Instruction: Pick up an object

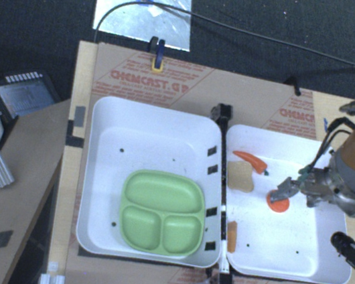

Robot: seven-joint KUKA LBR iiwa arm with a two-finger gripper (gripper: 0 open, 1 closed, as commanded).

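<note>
Nearest the camera, a green divided plate [162,211] lies flat in the left bin [103,159], out of the arm's way. Against the right bin's [292,260] left wall leans a small orange stick [231,236]. Further back, the gripper [285,191] hangs directly over a round red piece [278,204], likely the chosen target; I cannot tell whether it grips it. Beyond lie a tan lump [240,177] and an orange pepper [250,160], both untouched.

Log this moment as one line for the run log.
arm: over right bin | tool: at orange round object | grasp: unconfirmed | left bin: green divided tray | also right: orange pepper-like piece
</note>
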